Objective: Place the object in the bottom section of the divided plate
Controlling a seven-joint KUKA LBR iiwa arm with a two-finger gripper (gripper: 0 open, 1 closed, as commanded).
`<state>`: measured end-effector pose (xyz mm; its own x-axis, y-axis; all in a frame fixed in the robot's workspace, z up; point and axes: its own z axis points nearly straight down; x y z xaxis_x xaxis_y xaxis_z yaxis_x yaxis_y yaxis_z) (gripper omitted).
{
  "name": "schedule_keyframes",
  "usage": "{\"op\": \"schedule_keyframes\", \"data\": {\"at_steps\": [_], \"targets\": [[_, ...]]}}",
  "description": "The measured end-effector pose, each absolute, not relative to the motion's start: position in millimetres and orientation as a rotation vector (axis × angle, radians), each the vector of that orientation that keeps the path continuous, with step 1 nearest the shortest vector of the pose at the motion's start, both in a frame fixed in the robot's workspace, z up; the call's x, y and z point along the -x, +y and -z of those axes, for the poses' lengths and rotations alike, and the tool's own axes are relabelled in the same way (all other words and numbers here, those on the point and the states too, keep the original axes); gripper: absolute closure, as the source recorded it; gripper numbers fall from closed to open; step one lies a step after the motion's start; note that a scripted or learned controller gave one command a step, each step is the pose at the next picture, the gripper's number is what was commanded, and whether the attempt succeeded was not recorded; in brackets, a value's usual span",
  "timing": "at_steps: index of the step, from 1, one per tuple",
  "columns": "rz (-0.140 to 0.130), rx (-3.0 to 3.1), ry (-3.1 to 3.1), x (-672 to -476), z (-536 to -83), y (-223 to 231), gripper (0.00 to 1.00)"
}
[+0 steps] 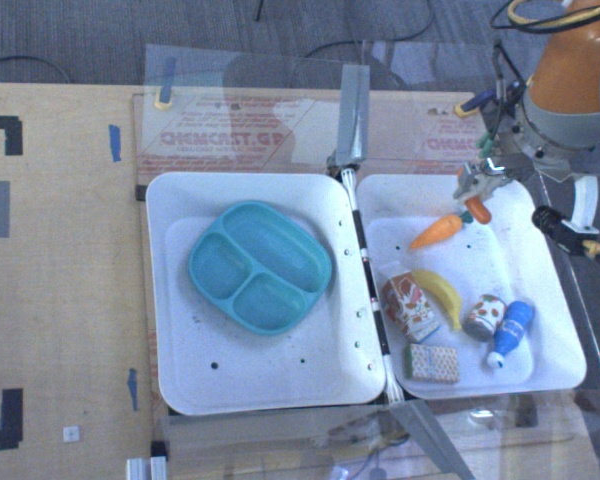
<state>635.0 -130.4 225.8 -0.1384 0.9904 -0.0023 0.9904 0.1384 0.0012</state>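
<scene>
The carrot (438, 230) lies in the right bin (555, 363), its leafy end touching the jaws (477, 190), whose spread I cannot tell; the divided plate (260, 265) sits well left of it.

Two white bins (180, 368) side by side on wooden bench (60, 268), right bin holding banana (440, 293), blue bottle (508, 330), two cans (412, 306) and a box (433, 363) toward 5 o'clock, blue tape (114, 142) at 10 o'clock
</scene>
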Motion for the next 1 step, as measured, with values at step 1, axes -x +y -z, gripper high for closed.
{"op": "schedule_keyframes", "data": {"at_steps": [1], "targets": [[0.0, -1.962, 2.454, -645.2, -208.2, -70.4, 1.0]]}}
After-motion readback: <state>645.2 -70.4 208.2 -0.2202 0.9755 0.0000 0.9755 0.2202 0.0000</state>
